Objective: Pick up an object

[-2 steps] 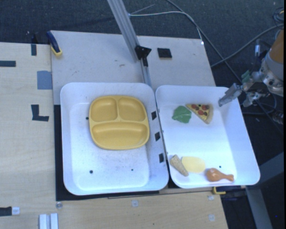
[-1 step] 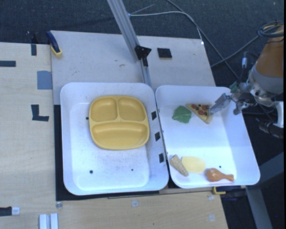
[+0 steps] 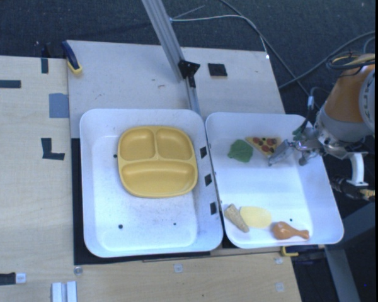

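Nearest the camera, along the front edge of the right bin (image 3: 315, 187), lie three toy foods in a row: a tan cone-like piece (image 3: 235, 218), a pale yellow flat piece (image 3: 256, 216) just beside it, and an orange drumstick (image 3: 290, 231); at the back of this bin a green leaf (image 3: 240, 150) and a pizza slice (image 3: 265, 144) lie close together; the tool (image 3: 286, 153) hangs right of the pizza slice, fingers spread a little and pinching nothing; the left bin (image 3: 101, 219) holds a yellow divided plate (image 3: 157, 161); both bins rest on the surface (image 3: 126, 74).
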`<state>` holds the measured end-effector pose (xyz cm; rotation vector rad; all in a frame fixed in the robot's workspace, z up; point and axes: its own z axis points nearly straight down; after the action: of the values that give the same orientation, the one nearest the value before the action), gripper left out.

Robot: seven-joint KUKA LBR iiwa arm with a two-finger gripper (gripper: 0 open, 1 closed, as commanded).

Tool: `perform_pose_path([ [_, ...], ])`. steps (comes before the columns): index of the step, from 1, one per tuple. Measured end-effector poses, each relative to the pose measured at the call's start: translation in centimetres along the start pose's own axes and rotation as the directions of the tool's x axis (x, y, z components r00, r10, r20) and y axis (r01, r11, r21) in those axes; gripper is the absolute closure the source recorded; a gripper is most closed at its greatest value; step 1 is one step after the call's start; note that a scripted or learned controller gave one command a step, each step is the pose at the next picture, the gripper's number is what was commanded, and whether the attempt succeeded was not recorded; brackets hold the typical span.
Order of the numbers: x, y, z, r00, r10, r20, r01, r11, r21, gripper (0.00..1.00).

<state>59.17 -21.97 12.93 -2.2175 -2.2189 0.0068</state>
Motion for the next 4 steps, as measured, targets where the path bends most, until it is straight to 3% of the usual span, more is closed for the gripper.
perform_pose_path([
  [1, 0.0, 0.1, 4.6, 1.000, -0.001, 0.003, 0.001, 1.000, -0.007, 0.00],
  [2, 0.0, 0.3, 3.2, 1.000, -0.002, 0.004, 0.002, 1.000, -0.012, 1.00],
  [4, 0.7, 0.1, -7.6, 1.000, -0.001, 0.001, 0.001, 1.000, -0.008, 1.00],
])
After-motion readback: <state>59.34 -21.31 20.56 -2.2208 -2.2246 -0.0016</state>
